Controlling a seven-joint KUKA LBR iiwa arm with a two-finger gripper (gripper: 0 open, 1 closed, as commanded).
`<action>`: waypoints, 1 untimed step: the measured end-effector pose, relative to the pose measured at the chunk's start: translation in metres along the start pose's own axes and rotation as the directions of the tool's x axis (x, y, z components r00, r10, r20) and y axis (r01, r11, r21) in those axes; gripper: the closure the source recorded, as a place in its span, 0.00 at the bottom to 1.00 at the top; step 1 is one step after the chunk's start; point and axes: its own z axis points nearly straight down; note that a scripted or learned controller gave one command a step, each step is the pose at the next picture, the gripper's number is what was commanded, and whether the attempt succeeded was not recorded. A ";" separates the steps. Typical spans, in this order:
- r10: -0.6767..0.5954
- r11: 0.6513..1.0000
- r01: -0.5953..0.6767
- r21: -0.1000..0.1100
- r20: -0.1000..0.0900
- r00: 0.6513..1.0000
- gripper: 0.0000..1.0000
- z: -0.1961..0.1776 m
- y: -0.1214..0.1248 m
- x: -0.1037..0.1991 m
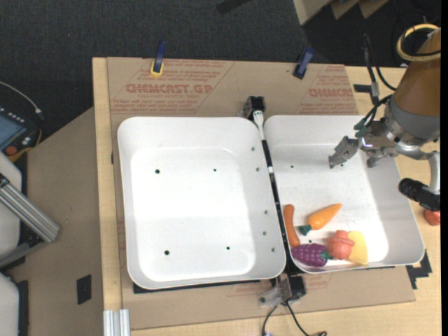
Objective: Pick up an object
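A: We're looking down on the table (210, 89), two white bins side by side. The arm (420, 89) reaches in from the right, its gripper (358, 152) hanging over the upper part of the right bin (308, 135).

B: Fingers spread apart, I'd say, and nothing between them.

A: Agreed, the gripper is open and carrying nothing. The toys sit well apart from it, bunched in the right bin's near corner.

B: Run through them.

A: An orange carrot (324, 215) lying tilted, a slim orange stick (289, 224) along the left wall, purple grapes (310, 255) at the front rim, and a pink piece (341, 243) touching a yellow piece (359, 249).

B: And the left bin (189, 194)?

A: Plain white floor with small dark dots.
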 end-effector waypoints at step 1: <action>0.009 1.000 -0.009 0.006 0.001 1.000 0.00 0.005 -0.072 -0.061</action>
